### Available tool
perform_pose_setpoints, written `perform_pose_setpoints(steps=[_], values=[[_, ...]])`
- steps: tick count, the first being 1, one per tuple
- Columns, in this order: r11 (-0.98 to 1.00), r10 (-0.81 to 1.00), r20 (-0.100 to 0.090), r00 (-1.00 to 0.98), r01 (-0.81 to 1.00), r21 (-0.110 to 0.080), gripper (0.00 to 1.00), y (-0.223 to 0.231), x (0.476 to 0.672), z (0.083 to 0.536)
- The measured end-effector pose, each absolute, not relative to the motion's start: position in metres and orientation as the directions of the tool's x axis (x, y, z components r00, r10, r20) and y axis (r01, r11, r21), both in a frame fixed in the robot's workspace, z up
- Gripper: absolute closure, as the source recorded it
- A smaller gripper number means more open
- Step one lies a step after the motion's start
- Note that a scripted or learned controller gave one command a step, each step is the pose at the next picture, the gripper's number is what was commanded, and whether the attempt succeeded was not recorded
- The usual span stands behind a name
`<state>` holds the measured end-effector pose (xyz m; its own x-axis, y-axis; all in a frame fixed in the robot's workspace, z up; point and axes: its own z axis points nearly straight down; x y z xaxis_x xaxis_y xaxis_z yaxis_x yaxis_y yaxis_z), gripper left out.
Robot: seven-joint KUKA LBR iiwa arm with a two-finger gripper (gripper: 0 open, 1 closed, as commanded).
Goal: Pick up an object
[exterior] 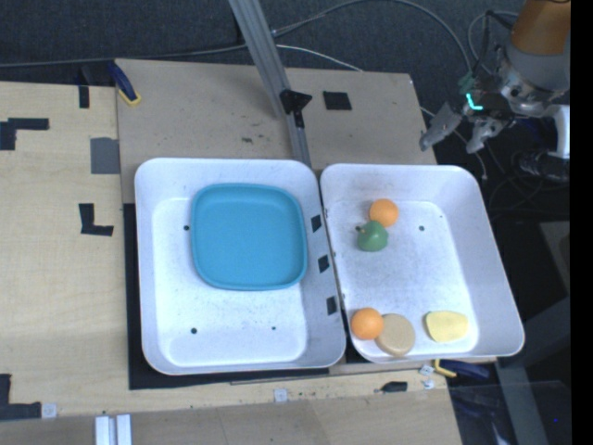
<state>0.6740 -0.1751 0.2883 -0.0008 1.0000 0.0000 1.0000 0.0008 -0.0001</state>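
The right bin (463, 248) holds an orange ball (384, 212) with a green fruit (372, 237) just below it. Along that bin's front edge lie a second orange ball (367, 323), a tan round piece (397, 334) and a yellow piece (447, 325). My gripper (456, 130) hangs above the bench beyond the right bin's far right corner, well apart from all the objects. Its two dark fingers (435, 130) are spread apart with nothing between them.
The left bin (157, 248) carries a blue square plate (248, 235). A grey metal post (269, 54) slants down from the top to the gap between the bins. Cables lie on the dark floor behind the bench.
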Motion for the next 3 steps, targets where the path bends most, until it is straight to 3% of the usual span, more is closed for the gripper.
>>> perform_pose_setpoints(steps=[1, 3], values=[[0.001, 1.0, 0.0, -0.001, 1.0, 0.0, 0.0, -0.175, 0.674, 0.288], [0.001, 1.0, 0.0, -0.001, 1.0, -0.004, 0.0, -0.165, 0.674, 0.194]])
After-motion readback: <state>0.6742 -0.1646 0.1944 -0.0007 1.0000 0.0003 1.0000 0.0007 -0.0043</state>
